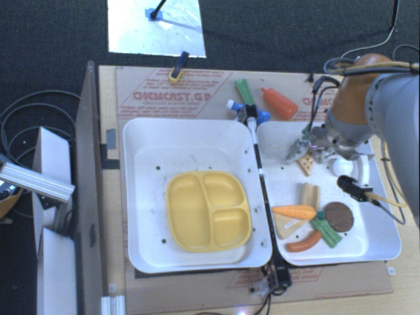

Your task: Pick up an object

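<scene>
From the camera above the bench, the grey arm [390, 104] with its orange band [357, 87] reaches in from the right and bends down over the far part of the bin on the right [375, 243]; the gripper [300, 153] hangs low there, near the bin's back left corner, and whether it is open or closed cannot be told from this angle; nothing can be seen held in it. Just below the gripper's tip lies a small tan cracker [304, 167], touching it or nearly so, and flat on the bin floor as far as can be judged; it is the nearest thing to the gripper. A white egg [341, 167] sits to the right of the cracker, close under the wrist. Nearer the front of the same bin lie a pale bread roll [309, 193]; an orange carrot [295, 211] across the foot of the roll; a cheese wedge [283, 226] just beneath the carrot; a reddish sausage [303, 243] along the front; a green piece [327, 232] beside the sausage; and a brown disc [339, 216] touching that green piece. The bin on the left [147, 176] holds a yellow divided plate [209, 210]. Behind the bins, on the bench, lie a green stick [244, 90] and a red-orange bottle [279, 104], close together.
</scene>
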`<state>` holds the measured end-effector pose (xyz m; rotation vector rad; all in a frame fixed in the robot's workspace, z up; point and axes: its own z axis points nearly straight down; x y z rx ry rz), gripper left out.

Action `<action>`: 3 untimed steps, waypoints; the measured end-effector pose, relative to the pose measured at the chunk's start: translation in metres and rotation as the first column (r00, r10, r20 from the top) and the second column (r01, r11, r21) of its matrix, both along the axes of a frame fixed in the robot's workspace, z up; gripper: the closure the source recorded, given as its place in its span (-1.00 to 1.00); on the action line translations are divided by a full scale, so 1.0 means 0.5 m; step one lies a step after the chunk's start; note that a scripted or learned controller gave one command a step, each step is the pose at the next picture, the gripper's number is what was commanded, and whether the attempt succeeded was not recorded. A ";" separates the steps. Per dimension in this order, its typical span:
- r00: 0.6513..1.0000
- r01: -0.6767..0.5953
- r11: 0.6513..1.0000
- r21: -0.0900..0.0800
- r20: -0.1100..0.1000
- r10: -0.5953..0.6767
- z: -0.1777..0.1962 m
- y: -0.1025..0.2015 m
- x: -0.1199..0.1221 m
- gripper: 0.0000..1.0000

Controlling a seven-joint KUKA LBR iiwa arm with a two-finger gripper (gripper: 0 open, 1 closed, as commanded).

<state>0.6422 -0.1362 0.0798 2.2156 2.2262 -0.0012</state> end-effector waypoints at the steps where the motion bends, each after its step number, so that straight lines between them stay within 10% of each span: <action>1: 1.000 -0.001 1.000 0.000 0.006 0.001 0.032 0.000 0.002 1.00; 2: 1.000 -0.008 1.000 0.005 0.013 0.008 0.222 0.185 0.028 1.00; 3: 1.000 -0.005 1.000 0.003 0.000 0.005 0.216 0.304 -0.010 1.00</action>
